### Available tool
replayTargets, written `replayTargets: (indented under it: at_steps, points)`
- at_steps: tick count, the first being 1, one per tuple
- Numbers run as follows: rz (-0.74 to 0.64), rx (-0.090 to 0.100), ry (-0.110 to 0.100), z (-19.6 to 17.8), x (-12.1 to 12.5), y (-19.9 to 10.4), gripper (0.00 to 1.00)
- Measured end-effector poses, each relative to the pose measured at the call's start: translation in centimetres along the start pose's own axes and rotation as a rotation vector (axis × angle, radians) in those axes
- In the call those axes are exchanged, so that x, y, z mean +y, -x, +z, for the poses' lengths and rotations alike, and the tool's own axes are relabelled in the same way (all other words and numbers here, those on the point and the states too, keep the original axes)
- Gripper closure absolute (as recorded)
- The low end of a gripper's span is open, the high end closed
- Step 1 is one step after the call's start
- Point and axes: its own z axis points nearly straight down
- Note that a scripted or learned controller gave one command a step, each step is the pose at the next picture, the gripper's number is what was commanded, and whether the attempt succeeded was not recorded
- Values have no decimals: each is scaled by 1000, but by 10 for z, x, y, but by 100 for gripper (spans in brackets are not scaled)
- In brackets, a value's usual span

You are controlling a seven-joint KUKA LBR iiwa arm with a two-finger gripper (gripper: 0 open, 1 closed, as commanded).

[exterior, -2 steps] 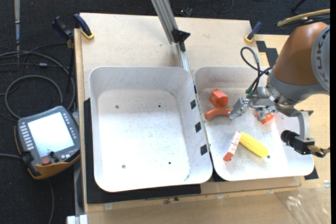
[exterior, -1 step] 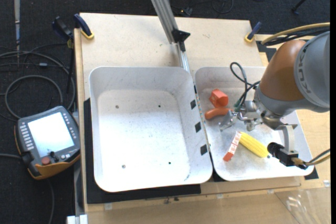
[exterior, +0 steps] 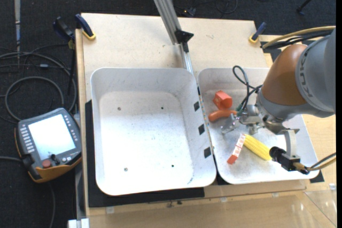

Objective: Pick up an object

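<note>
I see 2 white bins on the bench; the left bin (exterior: 107,115) carries nothing I can grasp. My targets crowd the right bin (exterior: 214,80): an orange block (exterior: 223,99) and orange handle (exterior: 219,115) near its left wall, a yellow corn-like piece (exterior: 255,148) and a small red-and-white stick (exterior: 236,151) toward its front edge. The gripper (exterior: 231,126) hangs low between them, presumably lining up a grab; I cannot tell its finger state.

"ku" legible, rest of lettering cut off, on grey arm (exterior: 315,83) housing; nothing else readable
</note>
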Motion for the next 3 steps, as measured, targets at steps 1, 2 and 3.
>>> replayTargets:
  at_steps: [1, 2, 3]
  points:
    - [0, 0, 2, -11, 1, 0, 100]
    - [-5, -1, 5, -55, 2, -6, 100]
    - [-6, -1, 8, -116, 6, -12, 100]
